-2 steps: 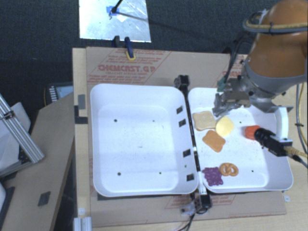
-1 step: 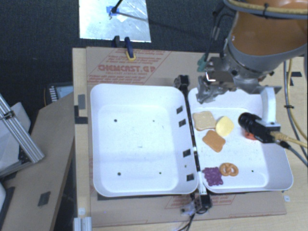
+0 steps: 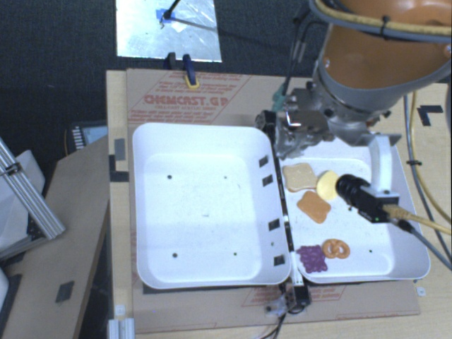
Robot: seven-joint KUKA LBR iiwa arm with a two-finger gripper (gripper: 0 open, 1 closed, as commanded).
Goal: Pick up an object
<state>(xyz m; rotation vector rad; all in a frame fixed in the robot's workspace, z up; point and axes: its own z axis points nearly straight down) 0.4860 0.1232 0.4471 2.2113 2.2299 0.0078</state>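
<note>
From above, the grey arm with its orange band reaches in from the right over the far end of the right bin [image 3: 402,263], and its gripper [image 3: 296,138] hangs at that bin's far left corner, just beyond a slice of toast [image 3: 299,176]; whether it is released or clenched I cannot tell. Near the toast lie a yellow round piece [image 3: 327,186], an orange cracker [image 3: 313,207], a pretzel [image 3: 335,248] and a purple bunch of grapes [image 3: 312,258], while the left bin [image 3: 205,203] sits alongside.
</note>
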